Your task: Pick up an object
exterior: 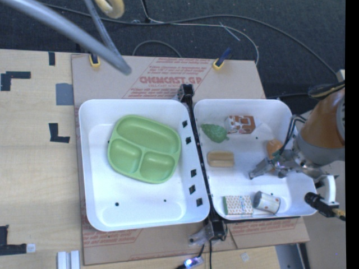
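My gripper point(256, 172) hangs low over the right bin point(283, 108), in its right half, reaching in from the orange-banded wrist. It points down-left at bare bin floor. A small orange object point(274, 147) lies just above it. A tan block point(220, 159) sits to its left. Below it a small cylinder can point(266, 202) lies on its side, next to a flat white and green box point(238, 205). Further back are a green leafy item point(214, 131) and a brown and white carton point(240, 124). Nothing shows held in the gripper.
The left bin point(92, 150) holds a green divided plate point(145, 148). A black divider with clips point(193, 150) runs between the bins. Both bins rest on a cardboard sheet point(162, 80), and cables cross the dark floor behind.
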Available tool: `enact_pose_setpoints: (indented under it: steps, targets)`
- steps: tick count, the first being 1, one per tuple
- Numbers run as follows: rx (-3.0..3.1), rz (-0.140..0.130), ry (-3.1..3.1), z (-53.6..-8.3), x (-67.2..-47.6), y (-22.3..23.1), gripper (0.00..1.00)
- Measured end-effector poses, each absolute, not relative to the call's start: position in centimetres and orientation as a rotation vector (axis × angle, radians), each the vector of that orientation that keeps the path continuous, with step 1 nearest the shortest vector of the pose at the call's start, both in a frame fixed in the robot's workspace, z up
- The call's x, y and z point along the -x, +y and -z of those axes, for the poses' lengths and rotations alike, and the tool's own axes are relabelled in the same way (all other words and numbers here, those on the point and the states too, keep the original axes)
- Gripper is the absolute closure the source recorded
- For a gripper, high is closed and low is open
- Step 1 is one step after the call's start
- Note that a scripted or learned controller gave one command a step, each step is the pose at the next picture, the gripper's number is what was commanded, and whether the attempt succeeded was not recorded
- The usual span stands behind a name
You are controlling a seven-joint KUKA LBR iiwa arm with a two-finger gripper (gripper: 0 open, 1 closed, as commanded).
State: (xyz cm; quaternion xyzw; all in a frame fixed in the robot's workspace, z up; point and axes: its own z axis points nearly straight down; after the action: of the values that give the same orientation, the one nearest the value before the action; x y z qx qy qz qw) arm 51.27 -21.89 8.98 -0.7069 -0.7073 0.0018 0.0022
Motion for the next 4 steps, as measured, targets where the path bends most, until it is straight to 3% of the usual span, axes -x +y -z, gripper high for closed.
enact_pose_setpoints:
  steps: [1, 4]
  targets:
    - [2.217, -0.001, -2.221, -10.2, -51.4, -21.8, 1.0]
    - [2.221, 0.002, -2.227, -27.6, -53.6, -21.4, 1.0]
